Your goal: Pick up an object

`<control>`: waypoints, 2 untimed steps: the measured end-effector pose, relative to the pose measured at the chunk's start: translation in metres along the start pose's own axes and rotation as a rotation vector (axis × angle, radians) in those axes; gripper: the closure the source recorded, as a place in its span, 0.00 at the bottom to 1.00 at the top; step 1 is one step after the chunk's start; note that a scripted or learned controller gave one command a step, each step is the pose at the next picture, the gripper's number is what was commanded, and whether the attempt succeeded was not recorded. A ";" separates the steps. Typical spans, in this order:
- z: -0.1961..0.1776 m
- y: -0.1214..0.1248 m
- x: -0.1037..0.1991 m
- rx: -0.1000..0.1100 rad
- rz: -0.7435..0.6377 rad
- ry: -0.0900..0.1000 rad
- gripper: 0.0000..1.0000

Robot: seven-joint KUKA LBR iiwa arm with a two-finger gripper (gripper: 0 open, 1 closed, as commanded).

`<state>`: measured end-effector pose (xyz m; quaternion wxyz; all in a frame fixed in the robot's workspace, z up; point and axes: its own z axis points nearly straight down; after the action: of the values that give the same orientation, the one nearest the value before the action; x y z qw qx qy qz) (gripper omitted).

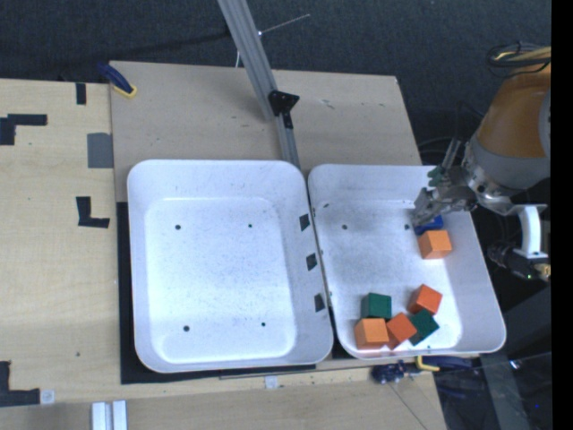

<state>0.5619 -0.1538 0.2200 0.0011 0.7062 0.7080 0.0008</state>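
My gripper (430,211) hangs low over the far right part of the right bin (358,195), on the grey arm with its orange band (515,119). Directly in front of it an orange block (435,244) lies on the bin floor. A sliver of blue (421,229) shows between this block and the gripper. Near the front of the same bin sits a cluster: a green block (377,305), an orange block (371,331), a red-orange block (401,328), another orange block (427,298) and a dark green block (424,323).
The left bin (143,240) stands beside the right one, their rims touching in the middle. A slanted metal pole (251,47) with a black clamp (283,103) comes down to the bins' far edge. The bench (54,240) stretches to the left.
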 end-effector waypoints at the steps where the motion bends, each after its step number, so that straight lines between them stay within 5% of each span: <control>1: -0.012 -0.012 0.049 0.004 -0.004 0.003 1.00; 2: -0.017 -0.030 0.102 0.005 -0.005 0.003 1.00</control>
<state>0.5315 -0.0522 0.2373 -0.0017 0.7046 0.7096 -0.0001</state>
